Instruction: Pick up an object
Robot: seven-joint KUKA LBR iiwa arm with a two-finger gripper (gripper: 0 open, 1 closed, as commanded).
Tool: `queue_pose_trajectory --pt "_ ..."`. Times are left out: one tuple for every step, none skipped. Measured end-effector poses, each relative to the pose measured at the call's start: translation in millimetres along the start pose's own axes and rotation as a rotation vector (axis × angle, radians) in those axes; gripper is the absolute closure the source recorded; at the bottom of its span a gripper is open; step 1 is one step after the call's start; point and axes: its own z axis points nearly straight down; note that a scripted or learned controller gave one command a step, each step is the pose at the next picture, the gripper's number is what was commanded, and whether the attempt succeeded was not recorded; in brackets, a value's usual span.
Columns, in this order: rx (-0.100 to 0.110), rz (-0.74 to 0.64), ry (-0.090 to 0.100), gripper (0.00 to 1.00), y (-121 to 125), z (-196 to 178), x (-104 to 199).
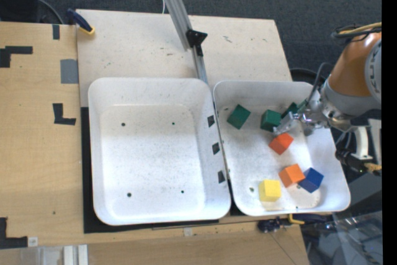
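Blocks lie scattered in the right bin (248, 93), with the left bin (99, 102) beside it on the surface (136, 40). From left to right: a green cube (238, 116) sits near the bin's left wall, turned so its corners point up and down the frame; a yellow cube (270, 190) rests near the front rim, edges roughly square to the view. A second green block (270, 120) lies just left of the hand (290, 123), close enough to touch or nearly so. An orange cube (281, 143), tilted diamond-wise, sits directly below the hand. Nearer the front, another orange cube (290, 175) touches a blue cube (312, 179) on its right. None of the cubes shows a clear long axis. The hand hangs low over the bin's upper right area; whether its grip is open or closed cannot be told. The arm (353, 74) enters from the right.
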Motion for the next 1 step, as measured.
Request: queue_pose_trajectory --pt "-0.013 0.000 -0.002 0.00 2.6 32.9 0.6"
